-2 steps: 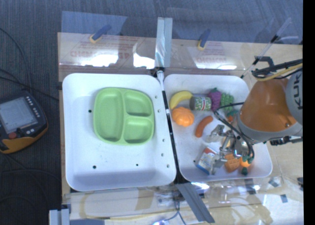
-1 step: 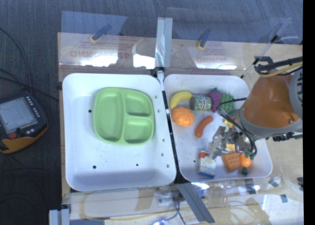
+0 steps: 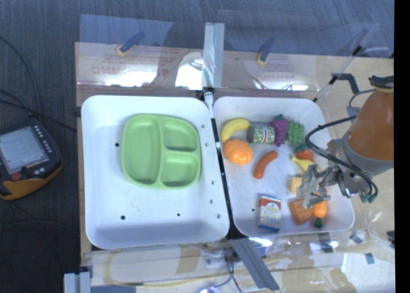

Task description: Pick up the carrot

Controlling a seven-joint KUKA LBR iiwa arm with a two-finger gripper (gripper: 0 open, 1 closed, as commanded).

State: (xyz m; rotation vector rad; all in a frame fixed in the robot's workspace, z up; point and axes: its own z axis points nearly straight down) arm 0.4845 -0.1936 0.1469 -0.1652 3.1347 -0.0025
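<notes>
The carrot (image 3: 299, 211) is an orange wedge with a small green top, lying near the front right corner of the right bin (image 3: 243, 218). My gripper (image 3: 314, 194) hangs low over that corner, just above and slightly behind the carrot and partly covering it. A small round orange piece (image 3: 319, 209) shows right beside the gripper's tip. Whether anything is between the jaws is not visible from this angle.
The right bin also holds a banana (image 3: 234, 127), an orange (image 3: 238, 152), a can (image 3: 261, 134), purple grapes (image 3: 280, 129), a red sausage (image 3: 264, 164), yellow cheese pieces (image 3: 296, 184) and a small carton (image 3: 270, 212). A green divided plate (image 3: 160, 150) lies in the left bin.
</notes>
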